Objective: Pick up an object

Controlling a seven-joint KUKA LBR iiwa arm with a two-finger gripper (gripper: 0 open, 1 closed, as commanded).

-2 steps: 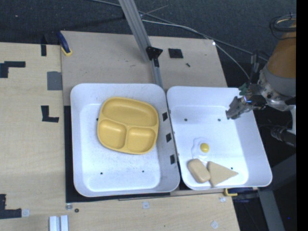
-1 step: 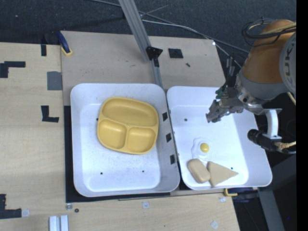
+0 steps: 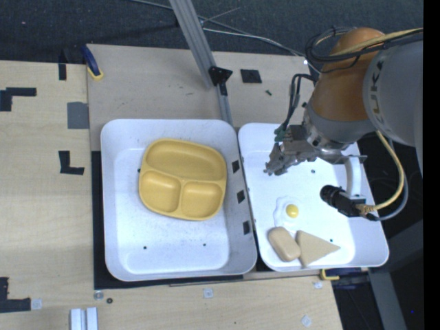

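The left bin (image 3: 117, 205) holds a yellow divided plate (image 3: 183, 178), lying toward its far side. In the right bin (image 3: 258, 150), a toy fried egg (image 3: 289, 211) lies near the middle, and nearer the front edge a tan bread roll (image 3: 283, 243) sits just beside a wedge-shaped sandwich half (image 3: 315, 246). The gripper (image 3: 277, 164) hangs over the far left part of this bin, apart from the food; whether it is open I cannot tell.

Grey arm (image 3: 402, 88), orange band (image 3: 344, 81), black cables, dark end effector (image 3: 276, 167)
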